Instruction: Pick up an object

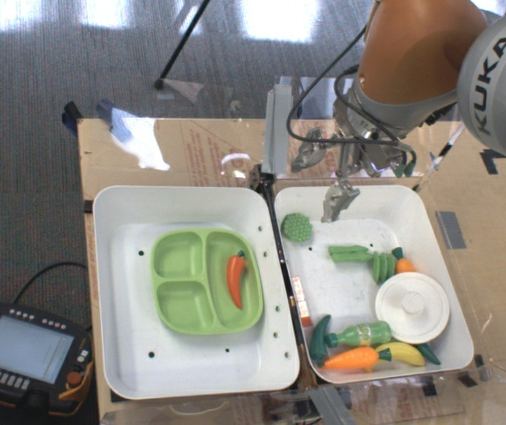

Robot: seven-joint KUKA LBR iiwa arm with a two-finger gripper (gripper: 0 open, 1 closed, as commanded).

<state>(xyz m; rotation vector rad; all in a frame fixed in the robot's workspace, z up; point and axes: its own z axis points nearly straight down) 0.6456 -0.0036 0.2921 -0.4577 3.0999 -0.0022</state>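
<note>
The arm point(430, 51) comes in from three o'clock and bends down over the twelve o'clock edge of the right bin point(439, 237), its big orange band uppermost and the wrist hanging below with cables looped around it. The pincer point(338, 200) hangs just above the bin's far rim, pointing down at the bare white floor there. Nothing sits between its tips; whether the tips are apart or together I cannot tell, as they merge into one small metal shape from this angle.

As for the task, it reads as hardly begun: no object is lifted, and everything lies at rest in the bins. What is left is the whole pick, namely choosing a thing, coming down on it, closing and raising.

The left bin point(120, 237) holds a green divided tray point(182, 286), and a red pepper point(236, 280) lies in the tray's three o'clock compartment.

In the right bin, a white round lid point(412, 306) sits at about four o'clock. A green bottle point(363, 334) lies near six o'clock, with a carrot point(355, 359) just beside it toward the near rim and a banana point(403, 352) touching the carrot's three o'clock end. A green leafy vegetable point(363, 257) lies near the middle, just at eleven o'clock of the lid. A green knobbly ball point(297, 227) rests at ten o'clock of the bin, and it is the thing nearest the pincer, lying at about eight o'clock from it. I judge it the likeliest target, though the pincer is not over it yet.
</note>
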